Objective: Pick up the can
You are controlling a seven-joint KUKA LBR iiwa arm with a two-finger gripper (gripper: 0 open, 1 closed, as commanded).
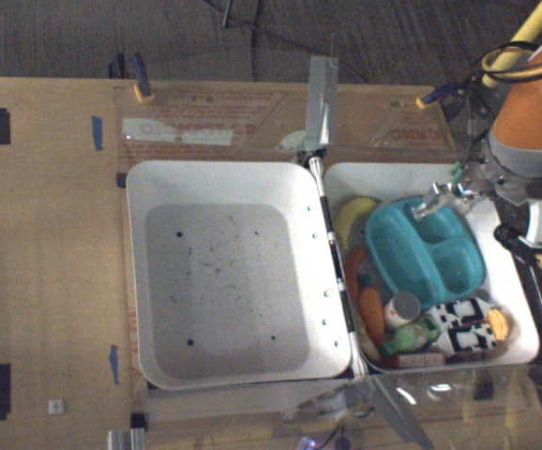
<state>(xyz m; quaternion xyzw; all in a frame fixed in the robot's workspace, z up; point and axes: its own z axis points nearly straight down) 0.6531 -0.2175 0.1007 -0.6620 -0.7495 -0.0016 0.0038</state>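
Note:
The can (403, 307) is small and round with a pale grey top. It stands in the right bin (524, 340), just below the teal divided tray (426, 256) and beside an orange carrot (372, 311). My gripper (440, 199) hangs over the tray's upper right corner, well above and to the right of the can, with nothing seen in it. The grey arm with its orange band (524, 125) comes in from the upper right.
Around the can the right bin is crowded: a yellow banana (353, 218), a green bottle (410, 336), a black-and-white cow-patterned item (465, 324). The left bin (144, 251) sits alongside, split off by a metal divider (320, 111).

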